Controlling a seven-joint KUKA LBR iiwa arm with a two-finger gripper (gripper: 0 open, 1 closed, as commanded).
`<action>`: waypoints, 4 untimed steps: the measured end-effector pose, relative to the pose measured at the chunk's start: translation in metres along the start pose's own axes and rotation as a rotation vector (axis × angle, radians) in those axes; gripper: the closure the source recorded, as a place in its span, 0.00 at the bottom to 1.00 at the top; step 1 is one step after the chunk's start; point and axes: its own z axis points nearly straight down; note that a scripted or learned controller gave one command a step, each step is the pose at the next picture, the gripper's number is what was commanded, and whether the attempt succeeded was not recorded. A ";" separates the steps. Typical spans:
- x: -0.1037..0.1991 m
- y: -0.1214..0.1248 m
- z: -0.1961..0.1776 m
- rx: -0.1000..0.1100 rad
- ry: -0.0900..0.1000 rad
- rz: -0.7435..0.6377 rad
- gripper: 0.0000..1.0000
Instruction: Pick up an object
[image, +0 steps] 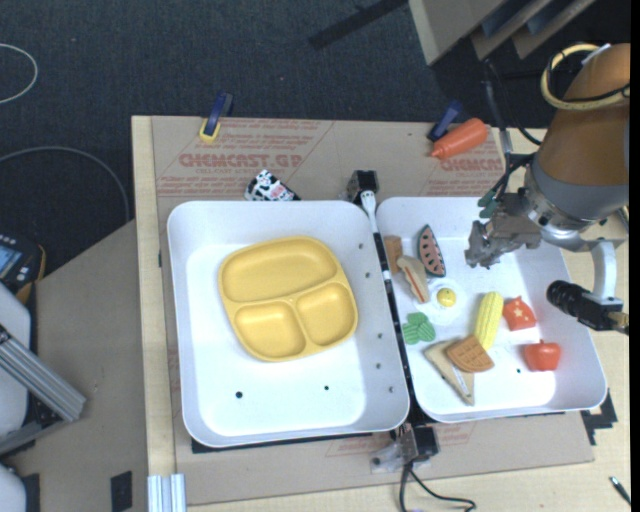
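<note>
Corn cob (488, 316), a small yellow toy, lies in the right bin (575, 395) just below the gripper (483, 250), whose fingers I cannot tell open or shut; it looks light, stiff and smooth, best pinched across its middle

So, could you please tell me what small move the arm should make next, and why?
Probably lower the pincer straight down: it hovers over bare floor of the right bin, holding nothing, with the watermelon slice just to its left and the corn below in view.
</note>
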 end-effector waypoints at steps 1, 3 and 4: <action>0.044 -0.027 0.006 0.001 0.001 -0.001 1.00; 0.051 -0.020 0.011 -0.007 -0.003 0.002 1.00; 0.043 -0.026 0.005 -0.006 -0.003 0.004 1.00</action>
